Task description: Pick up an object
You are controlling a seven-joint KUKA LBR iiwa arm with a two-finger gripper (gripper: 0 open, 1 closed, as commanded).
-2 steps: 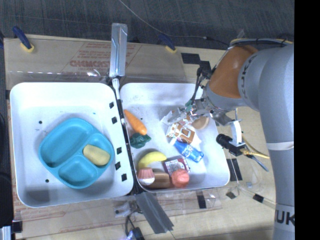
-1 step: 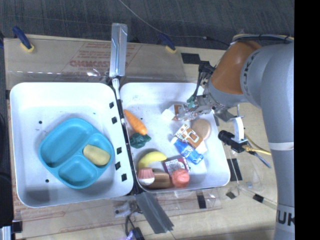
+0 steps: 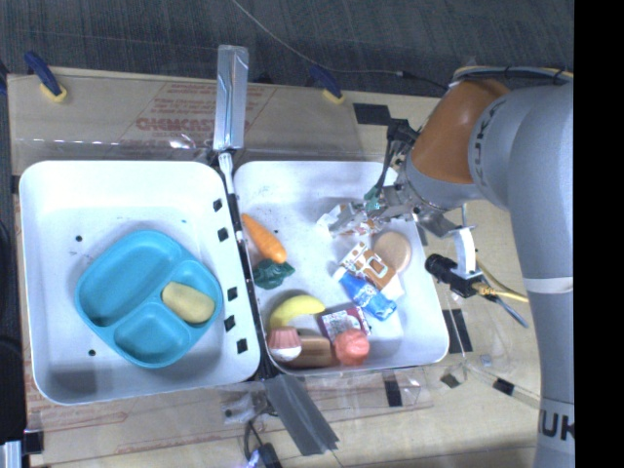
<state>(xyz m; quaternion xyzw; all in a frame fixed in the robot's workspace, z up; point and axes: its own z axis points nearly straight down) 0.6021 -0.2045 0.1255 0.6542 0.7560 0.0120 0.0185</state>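
The arm (image 3: 531,174) enters from the right edge of the frame, its grey body running up that side and its orange band (image 3: 450,135) bending left over the upper right corner of the right bin (image 3: 429,334). The pincer (image 3: 382,201) points down at the bin's upper right part, just above a crumpled silvery wrapper (image 3: 343,217); whether it is open or closed, or has hold of anything, cannot be told.

White letters "UK" show on the arm at the lower right of the frame. Faint red print lies on the worktop (image 3: 117,105) above the left bin (image 3: 39,261), too pale to read.

At the right bin's lower edge lie a banana (image 3: 294,308), a brown sausage-like piece (image 3: 310,352), a pink piece (image 3: 352,347) and a dark packet (image 3: 338,318). Above them sit a blue-and-white packet (image 3: 369,295), an orange-and-white carton (image 3: 363,261) and a tan round piece (image 3: 392,252). To the left are a green item (image 3: 273,274) and a carrot (image 3: 264,238) near the divider.

The left bin holds a blue tray (image 3: 127,286) with compartments; a yellow lump (image 3: 188,301) lies in its right compartment.
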